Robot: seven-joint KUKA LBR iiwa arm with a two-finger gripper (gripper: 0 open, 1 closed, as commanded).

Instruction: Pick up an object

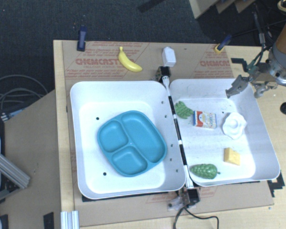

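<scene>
Five small things sit in the right bin — your gripper hangs spread and empty at its far rim; descending there, it risks striking the wall, missing the white piece.

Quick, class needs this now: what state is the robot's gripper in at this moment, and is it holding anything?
Gripper: open, holding nothing, above the right bin's far right corner.
</scene>
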